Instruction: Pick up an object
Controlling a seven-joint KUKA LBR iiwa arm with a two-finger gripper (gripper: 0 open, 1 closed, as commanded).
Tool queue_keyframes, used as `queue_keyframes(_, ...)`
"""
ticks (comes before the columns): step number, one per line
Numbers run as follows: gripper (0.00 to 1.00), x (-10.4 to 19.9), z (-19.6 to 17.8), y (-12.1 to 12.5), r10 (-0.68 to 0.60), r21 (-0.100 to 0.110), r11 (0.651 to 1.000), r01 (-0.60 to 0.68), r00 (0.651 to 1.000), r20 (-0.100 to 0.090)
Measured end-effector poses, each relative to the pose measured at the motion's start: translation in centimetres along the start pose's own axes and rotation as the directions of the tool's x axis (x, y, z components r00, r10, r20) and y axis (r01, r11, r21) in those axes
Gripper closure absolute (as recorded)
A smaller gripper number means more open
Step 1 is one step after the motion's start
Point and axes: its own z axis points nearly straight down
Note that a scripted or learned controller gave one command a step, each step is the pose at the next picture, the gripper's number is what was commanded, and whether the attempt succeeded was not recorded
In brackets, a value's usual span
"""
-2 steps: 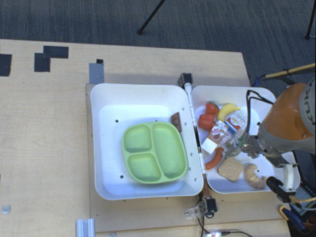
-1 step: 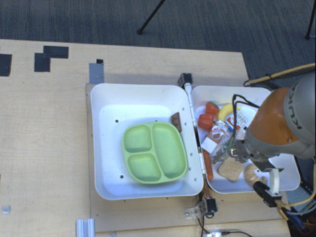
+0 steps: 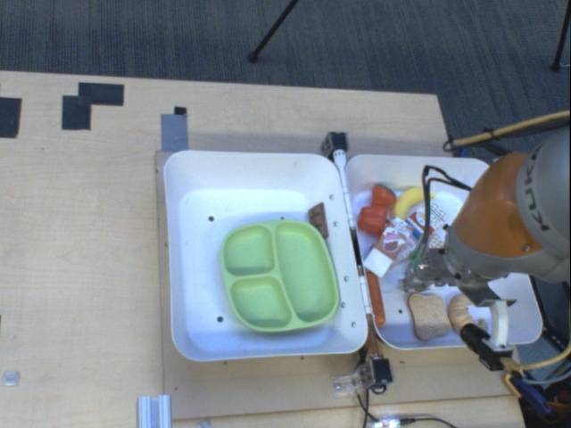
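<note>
**Inspector:** Now, position of the gripper (image 3: 417, 276)?

**Observer:** Over the right bin (image 3: 533, 326), in its lower middle, low among the contents. Whether it is open or closed cannot be told from this view. Nothing is seen held in it.

**Inspector:** Nearest candidate for the pick?

**Observer:** The bread slice (image 3: 429, 317), just below the gripper in the frame, toward the bin's lower rim. Its long axis runs roughly top to bottom of the frame. A white packet (image 3: 397, 239) lies just up and left of the gripper. A red sausage (image 3: 376, 298) lies further left, along the bin's left wall, also lengthwise top to bottom.

**Inspector:** Arm pose?

**Observer:** The arm (image 3: 495, 214) comes in from the right edge, its orange band over the bin's right half, the wrist bent down and leftward.

**Inspector:** Finding?

**Observer:** In my judgement, the gripper needs a short shift toward the lower edge of the frame to centre on the bread, then a grip across its narrow width.
</note>
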Motion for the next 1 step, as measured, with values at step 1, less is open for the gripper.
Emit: queue_keyframes(1, 0.0, 0.0, 0.01, -0.01, 0.0, 0.0, 1.0, 0.0, 1.0, 0.0)
